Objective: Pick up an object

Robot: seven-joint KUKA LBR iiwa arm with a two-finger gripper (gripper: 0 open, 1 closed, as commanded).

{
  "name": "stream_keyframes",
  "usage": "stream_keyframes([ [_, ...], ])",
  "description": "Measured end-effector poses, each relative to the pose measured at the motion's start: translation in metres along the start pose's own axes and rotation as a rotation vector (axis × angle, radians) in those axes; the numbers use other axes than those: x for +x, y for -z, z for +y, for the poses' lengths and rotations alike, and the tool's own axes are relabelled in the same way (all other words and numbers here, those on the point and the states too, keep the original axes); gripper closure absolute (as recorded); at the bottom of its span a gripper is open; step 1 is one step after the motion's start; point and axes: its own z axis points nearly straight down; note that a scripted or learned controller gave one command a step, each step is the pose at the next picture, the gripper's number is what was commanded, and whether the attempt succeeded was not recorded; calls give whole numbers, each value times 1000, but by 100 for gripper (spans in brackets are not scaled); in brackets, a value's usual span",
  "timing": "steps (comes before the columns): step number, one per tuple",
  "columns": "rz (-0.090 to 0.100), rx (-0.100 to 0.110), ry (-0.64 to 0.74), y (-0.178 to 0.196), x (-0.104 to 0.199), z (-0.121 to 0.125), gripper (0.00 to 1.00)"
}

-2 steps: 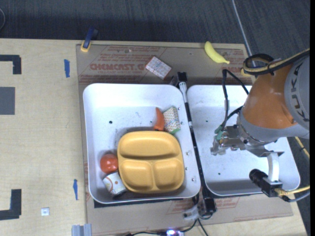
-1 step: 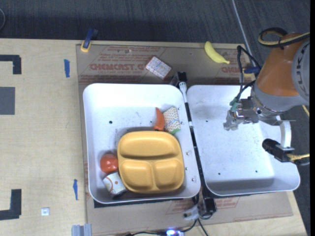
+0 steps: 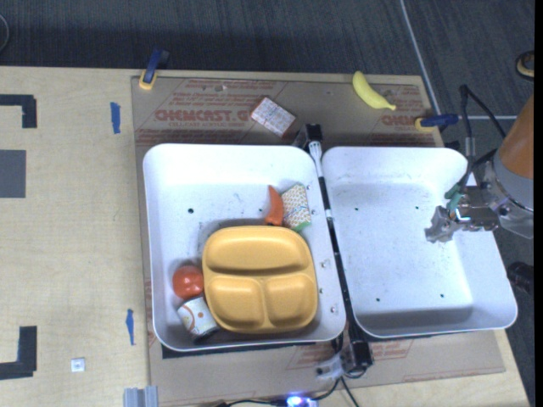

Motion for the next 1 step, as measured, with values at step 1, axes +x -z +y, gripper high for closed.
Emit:
stream_keyframes([
  [1,2,1,1,-28,41,-10,100],
])
